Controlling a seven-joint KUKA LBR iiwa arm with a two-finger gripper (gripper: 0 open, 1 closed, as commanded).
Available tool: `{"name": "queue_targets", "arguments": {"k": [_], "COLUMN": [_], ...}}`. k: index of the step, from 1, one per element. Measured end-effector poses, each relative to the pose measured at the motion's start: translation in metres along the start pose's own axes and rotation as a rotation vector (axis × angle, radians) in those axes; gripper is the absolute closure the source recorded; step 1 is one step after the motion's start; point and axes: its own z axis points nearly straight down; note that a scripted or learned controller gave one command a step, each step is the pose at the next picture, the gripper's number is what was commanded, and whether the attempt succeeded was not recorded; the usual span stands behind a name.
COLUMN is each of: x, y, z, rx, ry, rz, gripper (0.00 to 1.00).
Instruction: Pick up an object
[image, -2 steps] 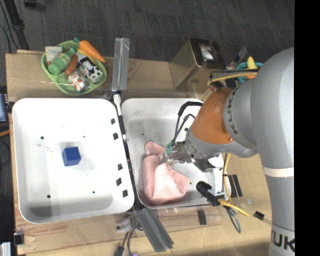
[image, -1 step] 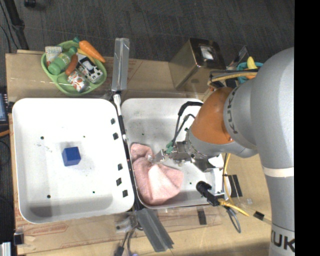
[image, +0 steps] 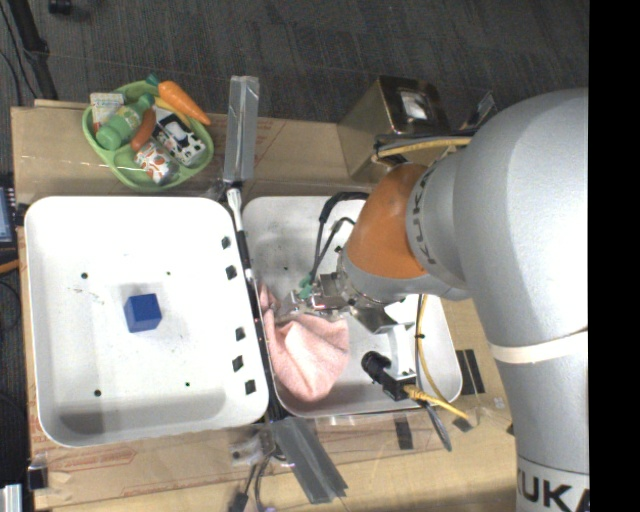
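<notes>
The grey arm (image: 520, 260), with its orange band (image: 385, 235), reaches into the right bin (image: 290, 215) from the right, and black lettering on the grey casing reads "KUKA" at the wrist beside the orange band and again, cut off, near the lower right. The gripper (image: 312, 295) sits low over the upper edge of a pink cloth (image: 308, 355) that lies crumpled in the right bin against the wall shared with the left bin; whether it has hold of the cloth cannot be told. A blue cube (image: 143, 312) rests alone in the left bin (image: 60, 400). Behind the bins a green bowl (image: 105, 155) holds toy foods, including an orange carrot (image: 182, 100); their labels are too small to read.
</notes>
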Motion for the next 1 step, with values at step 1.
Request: {"name": "queue_targets", "arguments": {"k": [1], "x": [-0.0586], "y": [-0.0319], "z": [-0.061], "rx": [0.003], "ry": [0.002], "rz": [0.042], "gripper": [0.0]}}
